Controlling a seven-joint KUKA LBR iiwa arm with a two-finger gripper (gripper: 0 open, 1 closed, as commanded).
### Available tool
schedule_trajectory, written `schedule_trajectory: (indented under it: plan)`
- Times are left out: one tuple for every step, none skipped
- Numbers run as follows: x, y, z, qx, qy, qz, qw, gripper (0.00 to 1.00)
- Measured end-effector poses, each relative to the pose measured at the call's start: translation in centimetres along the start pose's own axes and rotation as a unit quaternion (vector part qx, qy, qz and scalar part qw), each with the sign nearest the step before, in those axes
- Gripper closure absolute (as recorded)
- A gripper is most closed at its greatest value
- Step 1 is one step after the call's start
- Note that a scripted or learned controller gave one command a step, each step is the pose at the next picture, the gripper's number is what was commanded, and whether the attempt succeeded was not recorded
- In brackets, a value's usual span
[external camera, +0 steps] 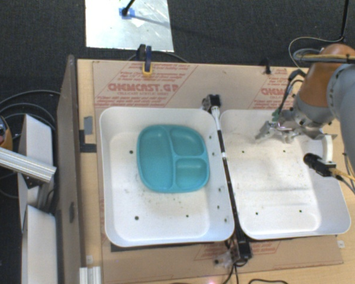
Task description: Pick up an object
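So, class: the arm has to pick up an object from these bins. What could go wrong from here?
1. The teal divided plate is in the left bin, while the gripper hangs over the right bin; a descent here would likely close on nothing.
2. The plate is wide, flat and shallow, so two fingers may slip off.

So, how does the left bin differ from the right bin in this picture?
The left bin holds a teal divided plate; the right bin shows bare white floor with dark specks. The gripper hangs over the right bin's far part, while the left bin has no arm above it. Both are shallow, white and roughly square, and they sit edge to edge.
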State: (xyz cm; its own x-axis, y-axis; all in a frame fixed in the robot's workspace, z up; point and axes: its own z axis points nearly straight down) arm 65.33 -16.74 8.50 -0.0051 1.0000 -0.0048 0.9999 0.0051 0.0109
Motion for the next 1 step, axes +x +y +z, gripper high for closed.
schedule_trajectory:
  plan:
    - [-4.24,1.81,-7.44,0.000,0.000,0.002,1.0000,0.00]
